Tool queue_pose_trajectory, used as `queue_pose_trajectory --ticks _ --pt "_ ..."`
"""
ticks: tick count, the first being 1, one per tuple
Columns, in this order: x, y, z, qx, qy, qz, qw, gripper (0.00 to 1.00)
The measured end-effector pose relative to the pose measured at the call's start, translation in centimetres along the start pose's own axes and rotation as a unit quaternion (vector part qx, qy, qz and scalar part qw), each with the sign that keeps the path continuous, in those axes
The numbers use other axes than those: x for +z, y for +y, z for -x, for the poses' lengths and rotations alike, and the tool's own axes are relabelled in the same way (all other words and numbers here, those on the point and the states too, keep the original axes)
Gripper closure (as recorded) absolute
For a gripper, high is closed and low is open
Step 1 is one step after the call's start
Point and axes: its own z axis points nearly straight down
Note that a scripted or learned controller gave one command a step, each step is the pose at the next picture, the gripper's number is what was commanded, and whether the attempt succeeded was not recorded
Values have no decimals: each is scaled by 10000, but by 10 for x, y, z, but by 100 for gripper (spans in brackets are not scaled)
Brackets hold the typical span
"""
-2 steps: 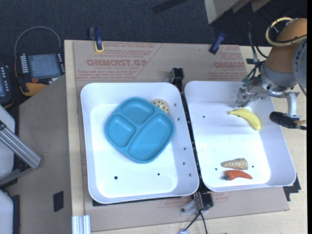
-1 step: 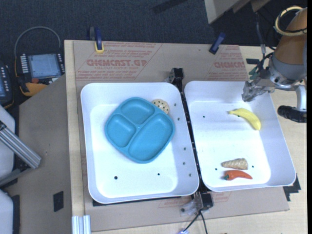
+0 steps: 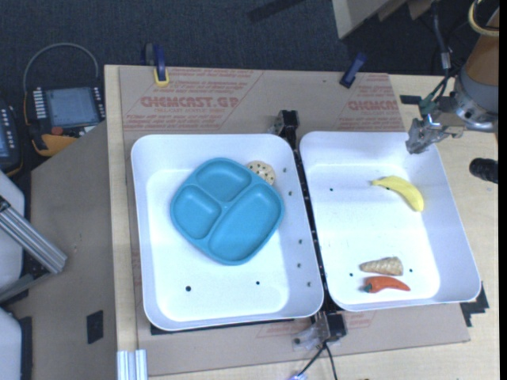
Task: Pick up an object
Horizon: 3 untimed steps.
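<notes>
Bins of smooth white plastic, shallow with rounded corners, sit side by side on a brown cardboard-covered bench [image 3: 238, 93] printed with faded red lettering. The left bin [image 3: 158, 275] holds a glossy blue divided plate [image 3: 227, 210] with three compartments; a round, speckled tan cookie [image 3: 261, 170] peeks from behind its upper right edge, partly hidden. The right bin [image 3: 451, 244] holds a curved yellow banana [image 3: 400, 191] near its upper middle, and lower down a pale beige, knobbly root-like piece [image 3: 383, 266] just above a shiny red-orange chili pepper [image 3: 387, 285]. Both are small and hard to identify. At the right bin's top right corner hangs the gripper [image 3: 418, 138], metallic and pointing down-left, the arm mostly cut off. Its tip is too blurred to tell its state, and nothing visible sits in it.
</notes>
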Motion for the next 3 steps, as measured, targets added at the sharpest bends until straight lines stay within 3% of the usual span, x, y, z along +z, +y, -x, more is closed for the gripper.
queue_pose_trajectory --ticks 1,3 --pt "-8 1 0 1 8 -21 10000 100" --pt "-17 -33 -99 -20 30 -55 10000 100"
